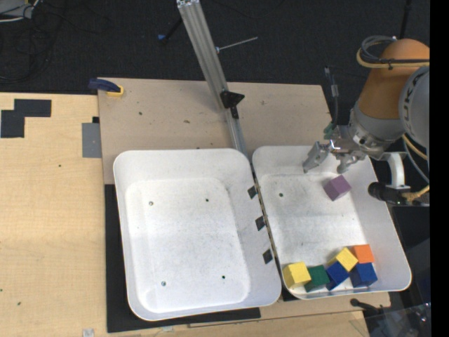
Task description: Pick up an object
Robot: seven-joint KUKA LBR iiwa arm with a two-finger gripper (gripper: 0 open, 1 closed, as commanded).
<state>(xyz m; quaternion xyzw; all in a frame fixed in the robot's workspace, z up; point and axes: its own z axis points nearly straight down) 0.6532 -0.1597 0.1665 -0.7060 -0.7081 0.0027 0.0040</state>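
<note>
The gripper [328, 157] hangs open and empty just above the purple block [338, 187], which looks light, rigid, best pinched across flat opposite faces.

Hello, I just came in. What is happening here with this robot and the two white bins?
A grey KUKA arm with an orange band reaches in from the right, and its gripper hangs open over the far end of the right bin. Nothing is between its fingers. A purple block lies just below it, apart from the gripper. A cluster of yellow, green, blue and orange blocks sits at the near end of that bin. The pick is not yet done; the purple block looks like the probable target.
</note>
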